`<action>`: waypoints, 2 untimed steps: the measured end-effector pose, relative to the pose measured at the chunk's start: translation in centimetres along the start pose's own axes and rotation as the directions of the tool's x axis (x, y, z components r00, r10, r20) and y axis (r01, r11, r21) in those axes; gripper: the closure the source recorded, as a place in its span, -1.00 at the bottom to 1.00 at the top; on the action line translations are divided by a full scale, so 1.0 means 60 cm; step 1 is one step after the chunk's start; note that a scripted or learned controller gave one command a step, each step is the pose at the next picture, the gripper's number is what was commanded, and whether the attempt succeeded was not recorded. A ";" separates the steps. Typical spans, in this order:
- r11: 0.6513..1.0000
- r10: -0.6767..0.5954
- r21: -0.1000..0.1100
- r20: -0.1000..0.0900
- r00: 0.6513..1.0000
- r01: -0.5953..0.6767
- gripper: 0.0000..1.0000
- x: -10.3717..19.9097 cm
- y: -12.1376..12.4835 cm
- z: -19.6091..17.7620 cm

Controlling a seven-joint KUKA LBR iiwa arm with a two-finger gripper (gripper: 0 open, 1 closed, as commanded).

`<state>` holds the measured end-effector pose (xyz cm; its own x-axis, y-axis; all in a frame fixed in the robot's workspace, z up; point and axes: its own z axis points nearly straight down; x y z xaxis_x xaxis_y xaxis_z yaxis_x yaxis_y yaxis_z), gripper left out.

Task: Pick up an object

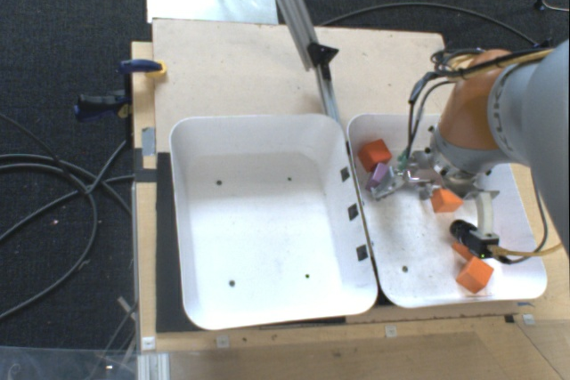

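Right, gripper sits low in the right bin w/ a purple piece between its fingers beside the orange block, but grip looks shallow, so it could slip out on lift.

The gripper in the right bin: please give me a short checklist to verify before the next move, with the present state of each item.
1. Gripper is low inside the right bin: ok.
2. Purple object sits at the gripper tip: ok.
3. Purple object truly held between the fingers: cannot tell.
4. Orange cube is very close to the purple object and may be pushed: not ok.
5. Bin wall is close on the gripper's side: not ok.
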<state>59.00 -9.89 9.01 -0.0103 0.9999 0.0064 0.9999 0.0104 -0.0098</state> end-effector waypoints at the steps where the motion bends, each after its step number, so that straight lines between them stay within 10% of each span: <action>1: 1.000 0.008 -0.021 0.010 1.000 -0.008 -1.00 -0.060 0.022 -0.184; 2: 1.000 0.008 -0.014 0.009 1.000 -0.007 -1.00 -0.023 0.076 -0.035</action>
<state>63.60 -11.26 11.03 -0.0029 1.0000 -0.0029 1.0000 0.0029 0.0043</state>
